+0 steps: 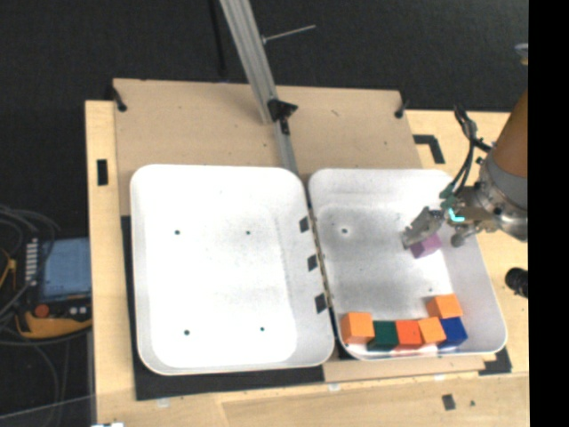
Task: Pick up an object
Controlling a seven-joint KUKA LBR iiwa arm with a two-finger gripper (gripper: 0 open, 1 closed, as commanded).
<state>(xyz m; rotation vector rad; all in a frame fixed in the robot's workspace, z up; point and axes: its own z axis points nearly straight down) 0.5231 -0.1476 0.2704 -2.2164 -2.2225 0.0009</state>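
Purple block (428, 245) sits clamped between the fingers of the gripper (425, 236) over the right bin (373, 194). Orange, green and blue blocks (407, 329) crowd that bin's near edge.

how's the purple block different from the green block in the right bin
The purple block lies alone mid-bin, right at the tool; the green block sits packed in the row of blocks along the near wall. The purple one looks tilted; the green one sits square between orange neighbours. They differ in colour, pale purple against dark green. Both are small blocks in the right bin.
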